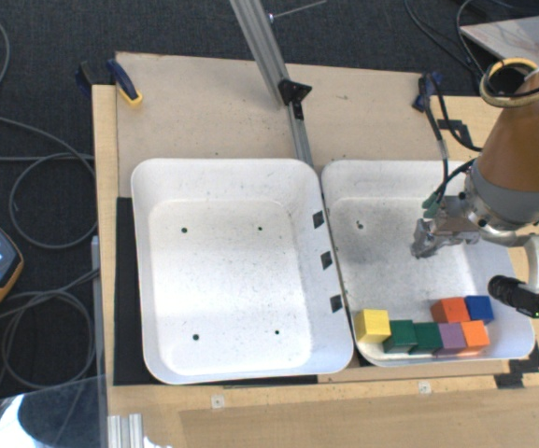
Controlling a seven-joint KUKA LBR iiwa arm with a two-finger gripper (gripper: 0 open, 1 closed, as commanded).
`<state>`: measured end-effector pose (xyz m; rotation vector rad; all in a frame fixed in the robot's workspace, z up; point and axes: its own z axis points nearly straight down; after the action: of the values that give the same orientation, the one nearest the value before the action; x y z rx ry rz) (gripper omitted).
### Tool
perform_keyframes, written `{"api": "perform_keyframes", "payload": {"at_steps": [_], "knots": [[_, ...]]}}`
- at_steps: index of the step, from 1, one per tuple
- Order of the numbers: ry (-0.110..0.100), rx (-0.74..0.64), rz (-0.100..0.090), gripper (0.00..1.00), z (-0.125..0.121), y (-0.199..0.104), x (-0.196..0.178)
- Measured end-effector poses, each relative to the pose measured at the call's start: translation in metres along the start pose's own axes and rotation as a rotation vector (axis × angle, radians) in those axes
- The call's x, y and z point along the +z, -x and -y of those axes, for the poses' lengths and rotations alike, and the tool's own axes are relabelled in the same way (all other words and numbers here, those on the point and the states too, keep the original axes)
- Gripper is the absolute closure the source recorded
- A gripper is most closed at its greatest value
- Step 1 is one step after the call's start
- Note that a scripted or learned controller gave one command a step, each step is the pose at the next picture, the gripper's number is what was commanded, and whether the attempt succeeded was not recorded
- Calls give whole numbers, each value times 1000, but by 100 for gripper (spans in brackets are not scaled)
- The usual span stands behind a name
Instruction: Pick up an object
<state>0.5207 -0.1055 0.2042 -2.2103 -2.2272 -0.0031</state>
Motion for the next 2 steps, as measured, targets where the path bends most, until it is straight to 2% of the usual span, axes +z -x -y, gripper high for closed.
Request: {"api": "perform_keyframes", "payload": {"at_steps": [2], "knots": [[3,0,1,100,-17,-111,-18]]}}
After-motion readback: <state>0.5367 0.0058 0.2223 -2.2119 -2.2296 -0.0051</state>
